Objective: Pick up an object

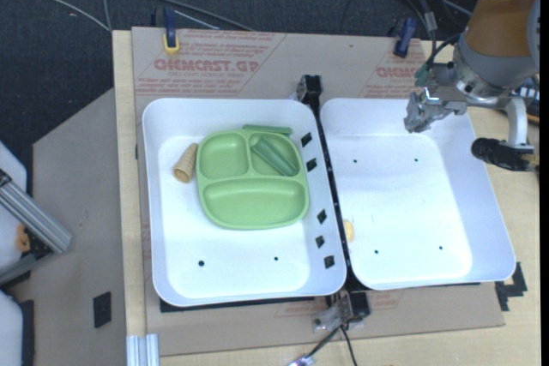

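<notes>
Grey two-finger gripper [418, 117] hovers over right white bin [412, 210], far corner; grip state unclear. Targets lie beside green divided plastic plate [251, 180]: tan cone [184, 163] touching plate's left rim. Cross over, descend square.
</notes>
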Available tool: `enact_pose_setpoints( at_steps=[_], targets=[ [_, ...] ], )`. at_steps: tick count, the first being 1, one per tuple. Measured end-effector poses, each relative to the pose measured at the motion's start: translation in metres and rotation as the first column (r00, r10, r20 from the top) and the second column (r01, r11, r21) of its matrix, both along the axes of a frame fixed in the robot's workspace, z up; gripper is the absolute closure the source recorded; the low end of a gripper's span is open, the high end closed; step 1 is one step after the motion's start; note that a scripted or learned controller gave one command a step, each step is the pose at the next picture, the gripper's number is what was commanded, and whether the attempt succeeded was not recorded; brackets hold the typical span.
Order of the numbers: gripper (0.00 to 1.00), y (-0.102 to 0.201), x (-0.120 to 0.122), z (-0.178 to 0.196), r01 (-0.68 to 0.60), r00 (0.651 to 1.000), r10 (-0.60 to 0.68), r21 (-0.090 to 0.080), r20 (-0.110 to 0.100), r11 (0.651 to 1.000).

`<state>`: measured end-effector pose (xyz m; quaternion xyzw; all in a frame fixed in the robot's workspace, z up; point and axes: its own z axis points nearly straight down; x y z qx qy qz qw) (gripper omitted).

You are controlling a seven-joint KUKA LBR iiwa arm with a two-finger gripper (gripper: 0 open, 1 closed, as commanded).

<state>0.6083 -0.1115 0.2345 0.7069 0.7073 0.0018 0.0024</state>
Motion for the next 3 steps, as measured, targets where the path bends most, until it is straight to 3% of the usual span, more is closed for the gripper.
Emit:
enact_pose_setpoints(
  at_steps=[3],
  targets=[
    [1.0,0.123,-0.051,-0.012,-0.003,1.0,0.003,0.003,-0.01,1.0]
  ],
)
